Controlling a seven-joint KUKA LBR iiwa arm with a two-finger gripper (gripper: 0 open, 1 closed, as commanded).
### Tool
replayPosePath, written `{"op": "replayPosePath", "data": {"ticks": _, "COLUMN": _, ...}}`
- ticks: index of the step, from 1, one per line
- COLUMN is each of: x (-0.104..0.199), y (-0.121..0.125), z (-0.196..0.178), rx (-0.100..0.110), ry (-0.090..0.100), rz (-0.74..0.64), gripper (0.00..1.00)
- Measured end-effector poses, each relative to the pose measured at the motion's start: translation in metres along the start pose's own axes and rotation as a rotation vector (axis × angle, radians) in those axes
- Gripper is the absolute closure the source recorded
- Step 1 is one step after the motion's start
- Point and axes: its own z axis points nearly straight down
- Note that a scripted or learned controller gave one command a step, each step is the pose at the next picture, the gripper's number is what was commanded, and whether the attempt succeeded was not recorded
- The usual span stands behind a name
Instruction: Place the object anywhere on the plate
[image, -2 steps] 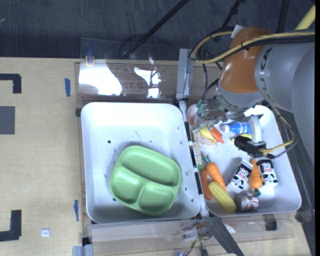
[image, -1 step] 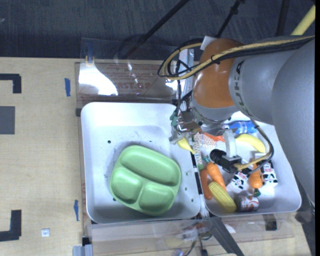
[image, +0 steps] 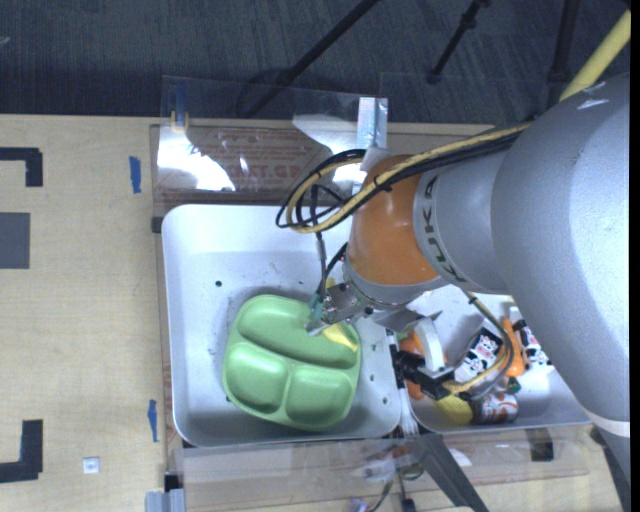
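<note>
Looming closest to the lens was the grey arm (image: 570, 230), its bulk covering much of the right bin (image: 530, 405) and running leftward through the orange band (image: 395, 235) down to the gripper (image: 322, 314), which hung over the upper right part of the green plate (image: 265, 375). That plate, moulded into three shallow compartments, lay in the left bin (image: 190, 300), toward its front wall. A small yellow piece (image: 343, 337) showed at the plate's right edge, just beside and below the gripper's tip. It was judged to be the task's thing, and it seemed to lie on the plate or just above it, though contact with the plastic could not be confirmed. Whether the gripper was spread or closed on it could not be told, because the wrist hid the tip from above. Only a sliver of the piece was visible, so its full shape stayed unclear. It looked small and smooth and was probably light, needing little force. A glossy skin might slip, so a pinch across its narrow width near the middle seemed the safest hold. Stiff or soft could not be judged. In the right bin a jumble of small things (image: 480, 375), yellow, orange, black and white, was half covered by the arm and too tangled to name, and the plate's far right rim was lost under the wrist.
</note>
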Motion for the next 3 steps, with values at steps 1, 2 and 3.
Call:
{"op": "replayPosePath", "data": {"ticks": 1, "x": 0.008, "y": 0.001, "z": 0.002, "rx": 0.002, "ry": 0.009, "rz": -0.01, "gripper": 0.0}}
{"op": "replayPosePath", "data": {"ticks": 2, "x": 0.028, "y": 0.118, "z": -0.057, "rx": 0.018, "ry": -0.005, "rz": 0.225, "gripper": 0.0}}
{"op": "replayPosePath", "data": {"ticks": 3, "x": -0.026, "y": 0.111, "z": 0.016, "rx": 0.015, "ry": 0.001, "rz": 0.111, "gripper": 0.0}}
